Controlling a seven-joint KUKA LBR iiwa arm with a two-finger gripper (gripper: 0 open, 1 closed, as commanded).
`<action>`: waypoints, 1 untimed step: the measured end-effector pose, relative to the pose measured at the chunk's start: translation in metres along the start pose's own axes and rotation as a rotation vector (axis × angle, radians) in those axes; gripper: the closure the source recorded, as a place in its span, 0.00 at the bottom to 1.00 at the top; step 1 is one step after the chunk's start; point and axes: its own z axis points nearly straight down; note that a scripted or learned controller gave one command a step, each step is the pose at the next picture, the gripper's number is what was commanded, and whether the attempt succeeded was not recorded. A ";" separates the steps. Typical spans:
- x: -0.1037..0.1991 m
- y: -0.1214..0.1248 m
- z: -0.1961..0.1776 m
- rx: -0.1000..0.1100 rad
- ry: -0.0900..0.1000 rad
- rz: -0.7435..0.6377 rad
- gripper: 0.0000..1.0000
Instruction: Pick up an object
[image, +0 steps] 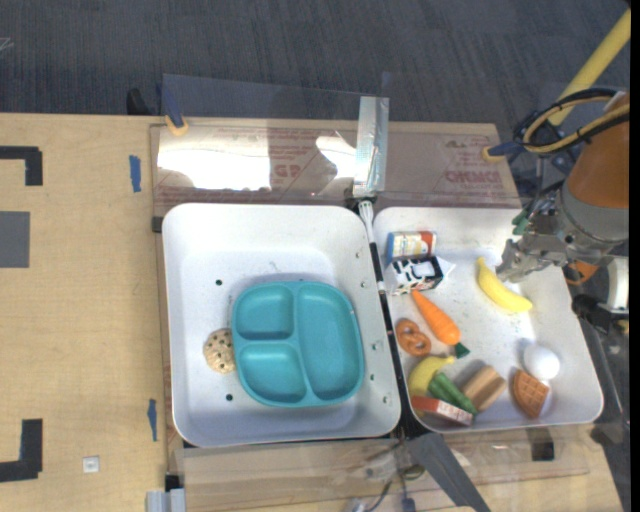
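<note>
Tool (518, 256) low over right bin (580, 345), finger state impossible to tell. Banana (501, 287) just below and beside it, possibly touching. Carrot (436, 316) farther left, egg (541, 361) below. Teal tray (297, 343) and cookie (219, 350) well left, in left bin (190, 300).

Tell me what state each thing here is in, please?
Teal tray: upright, compartments bare, in left bin.
Cookie: flat, beside the tray.
Banana: lying in right bin.
Carrot: lying slanted.
Egg: resting loose.
Gripper: above the banana.
</note>
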 end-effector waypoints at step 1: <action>0.000 0.000 0.001 0.001 0.000 0.000 0.00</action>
